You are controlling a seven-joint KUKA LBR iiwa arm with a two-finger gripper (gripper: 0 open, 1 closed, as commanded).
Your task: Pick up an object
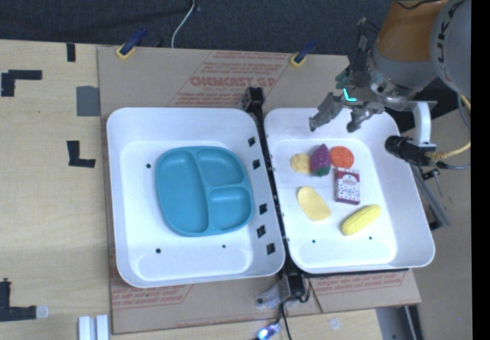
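The right bin point(406, 254) holds several small toy foods: a purple eggplant-like piece point(320, 159), an orange-red round piece point(341, 156), a pale yellow piece point(299, 164), a red and white small box point(347, 186), a yellow oval piece point(312, 204) and a yellow corn cob point(360, 219). My gripper point(336, 118) hangs above the bin's far edge, up and slightly right of the purple piece. Its two dark fingers are spread apart and nothing is between them.
The left bin point(130, 254) holds a blue divided plate point(204, 190). A row of black clips point(260, 170) joins the two bins. The grey arm with its orange band point(417, 1) fills the upper right. Brown cardboard point(214, 78) lies beneath the bins.
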